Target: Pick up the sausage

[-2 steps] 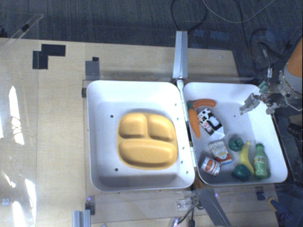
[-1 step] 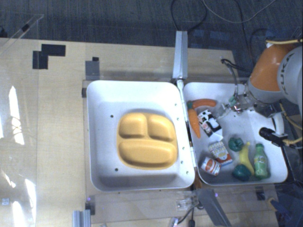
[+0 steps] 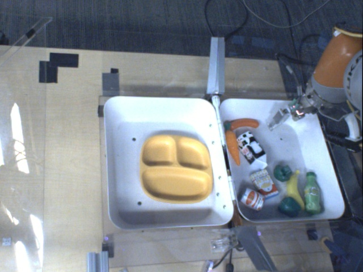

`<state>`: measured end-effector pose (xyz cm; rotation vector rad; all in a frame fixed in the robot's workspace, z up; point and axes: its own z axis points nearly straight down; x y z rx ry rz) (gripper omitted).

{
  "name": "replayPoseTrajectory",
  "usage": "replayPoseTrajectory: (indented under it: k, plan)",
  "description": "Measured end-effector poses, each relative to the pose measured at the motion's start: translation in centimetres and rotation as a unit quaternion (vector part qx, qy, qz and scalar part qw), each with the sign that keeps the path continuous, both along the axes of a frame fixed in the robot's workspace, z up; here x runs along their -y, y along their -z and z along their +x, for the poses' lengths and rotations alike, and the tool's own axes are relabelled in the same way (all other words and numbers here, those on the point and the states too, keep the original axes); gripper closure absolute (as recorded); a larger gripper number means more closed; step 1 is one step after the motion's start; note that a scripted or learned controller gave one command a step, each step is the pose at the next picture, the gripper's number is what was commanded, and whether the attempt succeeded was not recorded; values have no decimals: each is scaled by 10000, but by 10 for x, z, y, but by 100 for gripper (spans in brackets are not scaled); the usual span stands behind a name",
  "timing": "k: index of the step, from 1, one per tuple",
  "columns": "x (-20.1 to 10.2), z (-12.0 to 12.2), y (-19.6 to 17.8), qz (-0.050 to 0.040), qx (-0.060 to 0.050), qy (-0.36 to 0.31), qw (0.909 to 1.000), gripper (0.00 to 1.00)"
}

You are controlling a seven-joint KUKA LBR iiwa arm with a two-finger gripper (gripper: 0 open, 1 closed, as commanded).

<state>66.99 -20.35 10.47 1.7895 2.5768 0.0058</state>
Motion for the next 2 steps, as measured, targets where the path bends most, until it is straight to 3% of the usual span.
replayPoseTrajectory:
  k: [1,2]
  plan:
    - [-63,1,17,6,9,1758,9844,0]
    - [-96,0,19,9,-6,2702,9628,0]
